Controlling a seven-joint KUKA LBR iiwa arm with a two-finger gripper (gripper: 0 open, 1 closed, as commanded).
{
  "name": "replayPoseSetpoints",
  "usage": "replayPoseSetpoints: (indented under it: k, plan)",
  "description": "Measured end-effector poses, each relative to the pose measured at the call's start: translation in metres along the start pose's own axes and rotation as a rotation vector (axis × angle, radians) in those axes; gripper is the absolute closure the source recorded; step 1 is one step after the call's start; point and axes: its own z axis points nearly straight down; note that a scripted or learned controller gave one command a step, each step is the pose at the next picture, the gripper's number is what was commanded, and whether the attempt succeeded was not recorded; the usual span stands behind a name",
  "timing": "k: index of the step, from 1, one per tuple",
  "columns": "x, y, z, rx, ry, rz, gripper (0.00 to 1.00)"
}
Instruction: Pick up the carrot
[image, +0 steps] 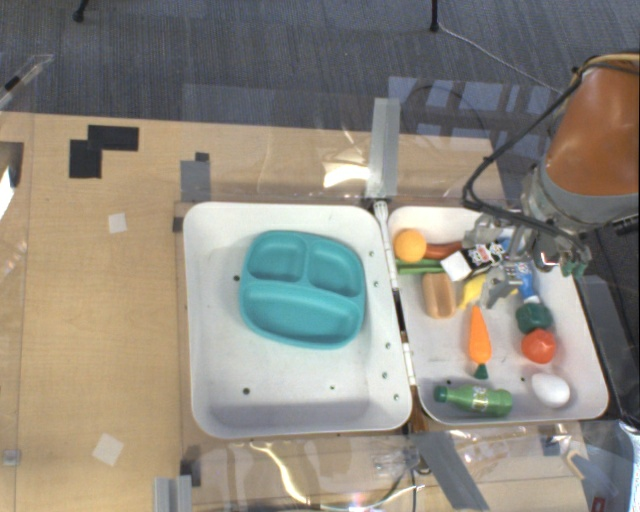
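carrot: lay mid right bin, long axis running far edge to near edge, green end nearest the near edge | tool: hovered by the bin's far edge; open or closed could not be told | relation: carrot lay nearward of tool, apart | neighbours: tomato beside, bottle below
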Motion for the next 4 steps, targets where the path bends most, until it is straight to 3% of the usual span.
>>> replayPoseSetpoints:
  k: [1, 2, 3, 4]
  plan:
    - [0.011, -0.026, 0.152, 0.001, -0.003, -0.044, 0.0]
    - [0.051, -0.017, 0.159, 0.002, -0.02, 0.134, 0.0]
    - [0.047, -0.002, 0.16, -0.003, -0.014, 0.56, 0.0]
    - [0.041, -0.003, 0.146, -0.004, -0.034, 0.554, 1.0]
